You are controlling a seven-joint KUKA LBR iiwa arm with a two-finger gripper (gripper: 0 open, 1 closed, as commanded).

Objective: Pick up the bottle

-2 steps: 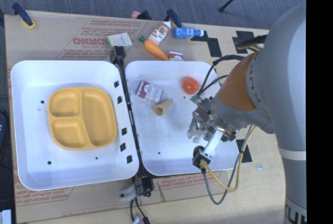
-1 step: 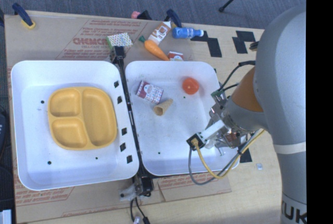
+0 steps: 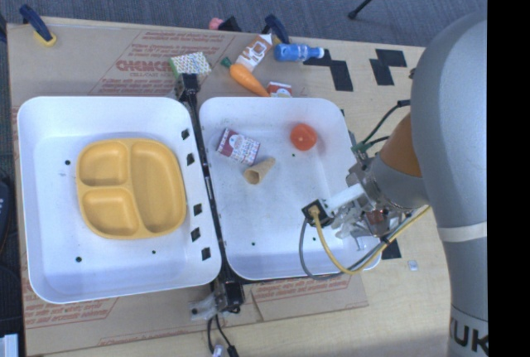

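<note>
A small white bottle with an orange label (image 3: 253, 52) lies on the cardboard behind the right bin, outside it. Just to its right lies a blue bottle (image 3: 296, 53) on its side. My gripper (image 3: 349, 223) hangs low over the right bin's (image 3: 273, 264) near right corner, far from both bottles. A yellow cable loops beneath it. Nothing shows in the gripper's grasp.
The right bin holds a red and white carton (image 3: 238, 146), a cone (image 3: 258, 171) and a red tomato (image 3: 303, 136). A carrot (image 3: 248, 79) and a patterned box (image 3: 190, 64) lie behind the bins. A yellow divided plate (image 3: 131, 186) sits in the left bin (image 3: 41, 181).
</note>
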